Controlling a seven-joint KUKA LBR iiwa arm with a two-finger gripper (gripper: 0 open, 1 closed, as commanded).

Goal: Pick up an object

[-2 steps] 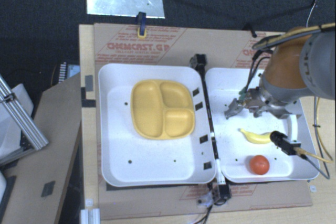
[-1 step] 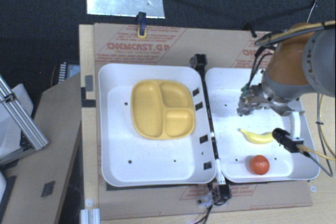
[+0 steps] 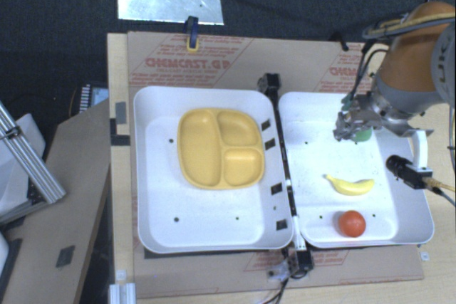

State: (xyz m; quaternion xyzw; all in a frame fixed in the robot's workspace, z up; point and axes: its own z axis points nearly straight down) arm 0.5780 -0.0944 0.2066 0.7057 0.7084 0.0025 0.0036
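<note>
The right bin (image 3: 306, 153) holds a yellow banana (image 3: 350, 186) near its middle and a red tomato-like ball (image 3: 351, 223) near its front edge. My gripper (image 3: 349, 128) hangs low over the far part of that bin. A small green object (image 3: 364, 133) shows right beside the fingers, mostly hidden by them. Whether it sits between the fingers or just behind them cannot be made out. The banana lies well in front of the gripper, apart from it.
The left bin (image 3: 153, 174) carries a yellow divided plate (image 3: 219, 147) with three compartments. A black divider with clips (image 3: 279, 153) runs between the bins. A black fitting on the arm (image 3: 405, 171) juts over the right bin's right side. Cardboard lies under both bins.
</note>
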